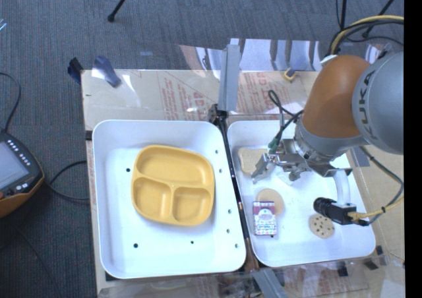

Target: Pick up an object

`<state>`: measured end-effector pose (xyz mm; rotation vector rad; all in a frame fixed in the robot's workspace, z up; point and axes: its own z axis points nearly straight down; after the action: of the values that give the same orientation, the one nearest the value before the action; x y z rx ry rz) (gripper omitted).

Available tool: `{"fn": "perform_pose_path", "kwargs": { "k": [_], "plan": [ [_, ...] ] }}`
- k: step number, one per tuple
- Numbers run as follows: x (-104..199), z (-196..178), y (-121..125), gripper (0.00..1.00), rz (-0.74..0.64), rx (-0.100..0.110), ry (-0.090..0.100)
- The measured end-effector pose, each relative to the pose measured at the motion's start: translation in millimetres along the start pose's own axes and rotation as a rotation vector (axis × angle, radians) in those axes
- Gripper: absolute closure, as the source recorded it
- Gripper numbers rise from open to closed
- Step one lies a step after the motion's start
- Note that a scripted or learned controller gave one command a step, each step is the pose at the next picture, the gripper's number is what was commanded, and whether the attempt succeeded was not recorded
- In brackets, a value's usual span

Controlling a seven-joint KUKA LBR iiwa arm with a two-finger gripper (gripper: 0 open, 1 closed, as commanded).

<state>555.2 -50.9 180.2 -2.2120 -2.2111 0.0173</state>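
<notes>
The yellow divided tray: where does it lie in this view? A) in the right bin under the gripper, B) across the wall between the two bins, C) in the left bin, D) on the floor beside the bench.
C: the yellow divided tray lies flat inside the left bin, apart from the gripper over the right bin.

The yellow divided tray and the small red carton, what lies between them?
In the camera view, the bins' adjoining white rims lie between the yellow divided plastic tray and the small red carton.
</notes>
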Motion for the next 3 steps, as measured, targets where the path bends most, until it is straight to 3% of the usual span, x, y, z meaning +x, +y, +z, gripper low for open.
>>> {"fn": "perform_pose_path", "kwargs": {
  "k": [1, 2, 3],
  "plan": [
    [-30.9, 68.1, -81.7, 0.00, 0.003, -0.003, 0.001],
    [-40.5, -69.0, -14.1, 0.00, -0.002, -0.023, -0.003],
    [-65.6, 23.2, 51.2, 0.00, -0.002, -0.005, 0.000]
  ]
}}
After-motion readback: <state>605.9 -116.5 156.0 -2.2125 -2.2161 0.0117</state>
